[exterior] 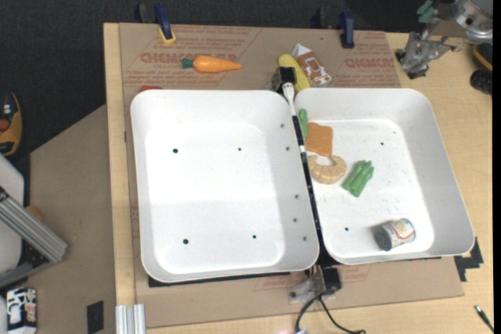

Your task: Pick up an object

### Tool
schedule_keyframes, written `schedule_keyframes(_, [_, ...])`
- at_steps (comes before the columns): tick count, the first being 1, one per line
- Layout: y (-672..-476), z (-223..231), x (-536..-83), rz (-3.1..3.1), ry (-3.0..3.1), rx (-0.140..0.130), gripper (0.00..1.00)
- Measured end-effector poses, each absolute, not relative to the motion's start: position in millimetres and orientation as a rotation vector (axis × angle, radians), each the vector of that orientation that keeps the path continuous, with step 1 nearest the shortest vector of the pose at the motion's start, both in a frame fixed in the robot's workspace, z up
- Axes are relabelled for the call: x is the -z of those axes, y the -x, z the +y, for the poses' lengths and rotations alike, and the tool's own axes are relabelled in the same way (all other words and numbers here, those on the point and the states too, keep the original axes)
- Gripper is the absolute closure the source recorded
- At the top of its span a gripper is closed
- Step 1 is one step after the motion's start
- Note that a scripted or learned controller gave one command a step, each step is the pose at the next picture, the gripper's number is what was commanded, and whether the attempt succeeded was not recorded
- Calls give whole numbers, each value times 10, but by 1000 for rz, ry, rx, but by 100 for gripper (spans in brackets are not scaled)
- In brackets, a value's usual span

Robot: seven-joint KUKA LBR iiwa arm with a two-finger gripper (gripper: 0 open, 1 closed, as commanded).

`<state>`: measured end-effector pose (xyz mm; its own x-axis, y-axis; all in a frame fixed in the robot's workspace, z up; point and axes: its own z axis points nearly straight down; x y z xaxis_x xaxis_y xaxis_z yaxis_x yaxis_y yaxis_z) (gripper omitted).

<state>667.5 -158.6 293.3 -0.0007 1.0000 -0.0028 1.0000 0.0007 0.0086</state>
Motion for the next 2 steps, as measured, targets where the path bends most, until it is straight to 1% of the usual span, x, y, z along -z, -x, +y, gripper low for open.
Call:
schedule_keyframes(1, [-6545,-600,-3317,2231,-2208,-10,100])
schedule_keyframes(2, [-6665,670,-3189,2237,-2208,-7,100])
